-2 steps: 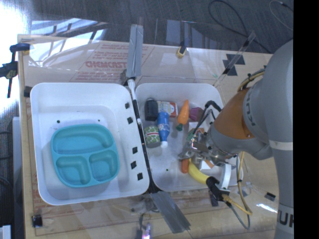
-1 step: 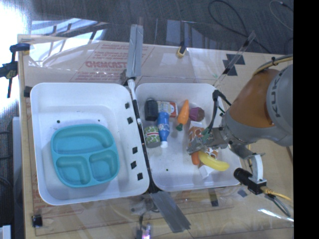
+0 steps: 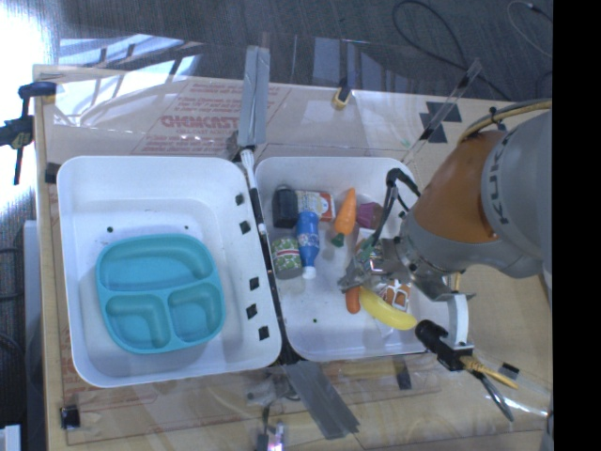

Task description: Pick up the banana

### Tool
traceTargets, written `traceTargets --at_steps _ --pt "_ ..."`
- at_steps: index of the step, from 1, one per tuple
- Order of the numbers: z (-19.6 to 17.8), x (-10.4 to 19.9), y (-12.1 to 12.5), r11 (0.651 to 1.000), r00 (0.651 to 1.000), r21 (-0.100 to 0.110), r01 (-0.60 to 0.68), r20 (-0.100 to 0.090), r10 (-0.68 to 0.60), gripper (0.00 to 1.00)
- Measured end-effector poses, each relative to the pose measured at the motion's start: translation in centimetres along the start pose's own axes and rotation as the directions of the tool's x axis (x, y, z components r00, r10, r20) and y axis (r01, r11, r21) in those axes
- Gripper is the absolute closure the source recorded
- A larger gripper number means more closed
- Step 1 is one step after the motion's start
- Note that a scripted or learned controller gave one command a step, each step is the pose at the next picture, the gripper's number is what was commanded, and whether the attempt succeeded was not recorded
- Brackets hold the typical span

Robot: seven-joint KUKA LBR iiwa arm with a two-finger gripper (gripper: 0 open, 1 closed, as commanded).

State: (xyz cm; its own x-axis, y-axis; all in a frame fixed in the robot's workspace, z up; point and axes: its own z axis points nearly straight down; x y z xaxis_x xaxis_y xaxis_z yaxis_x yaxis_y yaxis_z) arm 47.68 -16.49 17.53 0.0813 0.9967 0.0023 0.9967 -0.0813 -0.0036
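banana (image 3: 387, 311) crowded by end effector (image 3: 368, 269).

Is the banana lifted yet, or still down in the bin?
Down: the banana lies flat on the right bin floor, by the gripper.

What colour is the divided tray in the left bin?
Light blue, turquoise; the tray shows clearly in the camera view.

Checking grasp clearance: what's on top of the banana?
The gripper sits over the banana at its left end; a small carton touches its upper edge. That covered end can't be seen.
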Motion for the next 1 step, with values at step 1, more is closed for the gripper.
traceTargets --at_steps 1 --pt "-0.71 -0.8 4.62 0.999 0.999 0.0 0.037 0.001 -0.037 1.0"
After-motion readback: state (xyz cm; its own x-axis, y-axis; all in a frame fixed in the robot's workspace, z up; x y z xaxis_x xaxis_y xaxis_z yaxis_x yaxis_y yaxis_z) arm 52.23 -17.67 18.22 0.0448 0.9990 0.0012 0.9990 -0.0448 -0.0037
